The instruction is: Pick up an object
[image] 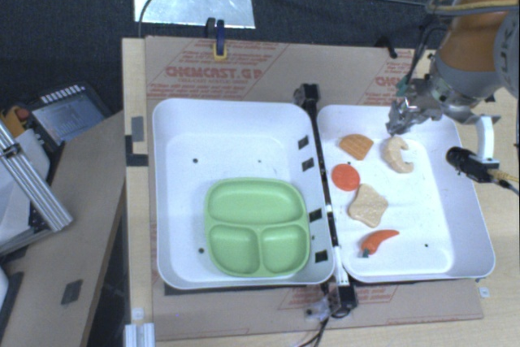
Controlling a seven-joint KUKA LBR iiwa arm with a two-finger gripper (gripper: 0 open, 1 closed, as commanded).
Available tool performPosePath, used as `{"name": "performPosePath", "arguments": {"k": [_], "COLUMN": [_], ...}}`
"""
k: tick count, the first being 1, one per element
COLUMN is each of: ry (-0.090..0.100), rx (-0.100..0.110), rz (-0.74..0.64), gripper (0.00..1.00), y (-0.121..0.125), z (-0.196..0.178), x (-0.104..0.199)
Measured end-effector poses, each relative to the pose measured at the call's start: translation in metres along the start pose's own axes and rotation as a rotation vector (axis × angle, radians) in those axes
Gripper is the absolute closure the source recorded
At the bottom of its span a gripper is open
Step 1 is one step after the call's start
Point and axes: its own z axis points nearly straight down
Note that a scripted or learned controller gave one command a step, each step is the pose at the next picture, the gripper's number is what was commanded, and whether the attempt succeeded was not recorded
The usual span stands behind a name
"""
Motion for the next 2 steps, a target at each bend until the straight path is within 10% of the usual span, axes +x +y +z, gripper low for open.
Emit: {"name": "performPosePath", "arguments": {"k": [2], "ry": [0.003], "rx": [0.008], "rz": [-0.007], "gripper": [1.0], "y": [-0.015], "z": [0.011], "x": [0.054]}}
